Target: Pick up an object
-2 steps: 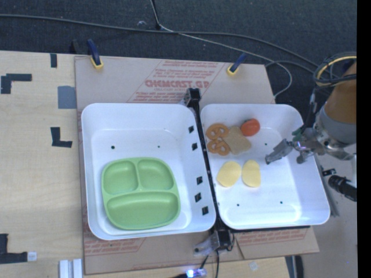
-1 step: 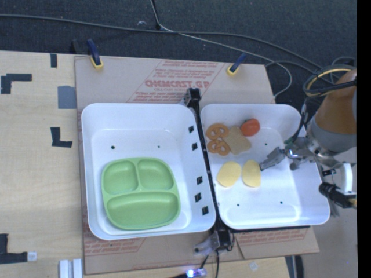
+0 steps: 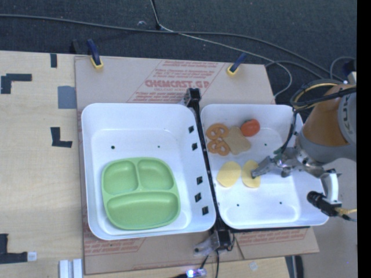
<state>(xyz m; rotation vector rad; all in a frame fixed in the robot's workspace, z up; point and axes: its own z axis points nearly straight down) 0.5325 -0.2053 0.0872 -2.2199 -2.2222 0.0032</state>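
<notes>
The right bin [image 3: 290, 213] holds several toy foods. An orange pretzel-shaped piece [image 3: 218, 139] lies against a tan slice [image 3: 239, 144], with a red tomato [image 3: 250, 127] behind them. Two yellow rounds lie in the bin's middle, one at the left [image 3: 228, 174] and one at the right [image 3: 250, 177]. My gripper [image 3: 258, 170] reaches in from the right and its tip sits low over the right yellow round, covering part of it. Nothing visibly hangs from it.
The left bin [image 3: 139, 120] carries a green divided plate [image 3: 140, 193]. A black divider [image 3: 200, 161] runs between the two bins. The arm's grey and orange body [image 3: 324, 132] hangs over the right bin's right rim. Cables trail across the dark floor behind the bench.
</notes>
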